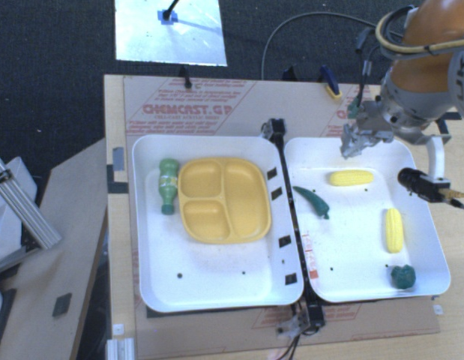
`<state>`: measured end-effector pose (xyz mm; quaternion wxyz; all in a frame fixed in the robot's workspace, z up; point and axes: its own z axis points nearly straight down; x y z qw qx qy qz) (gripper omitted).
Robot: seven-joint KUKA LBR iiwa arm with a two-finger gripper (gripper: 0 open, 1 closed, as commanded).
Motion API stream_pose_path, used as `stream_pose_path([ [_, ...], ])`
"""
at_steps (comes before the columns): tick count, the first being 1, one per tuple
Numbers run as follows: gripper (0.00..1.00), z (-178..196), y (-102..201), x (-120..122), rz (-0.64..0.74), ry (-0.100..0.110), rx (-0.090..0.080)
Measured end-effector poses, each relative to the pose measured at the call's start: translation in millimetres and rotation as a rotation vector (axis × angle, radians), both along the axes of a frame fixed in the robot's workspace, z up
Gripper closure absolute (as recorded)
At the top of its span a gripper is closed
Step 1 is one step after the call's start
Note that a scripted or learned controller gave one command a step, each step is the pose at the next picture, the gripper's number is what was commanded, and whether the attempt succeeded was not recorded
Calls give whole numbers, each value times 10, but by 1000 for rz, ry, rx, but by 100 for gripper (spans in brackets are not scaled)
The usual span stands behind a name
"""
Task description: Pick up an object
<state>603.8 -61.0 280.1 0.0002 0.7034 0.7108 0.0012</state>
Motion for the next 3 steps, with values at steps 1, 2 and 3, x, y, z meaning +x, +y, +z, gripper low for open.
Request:
stream_pose_path([
  [1,100,-215,562,-38,0,1,0],
  [2,100,-309,1109,-37,-1,1,0],
  [3,100,-500,1619,-110,-2,3,0],
])
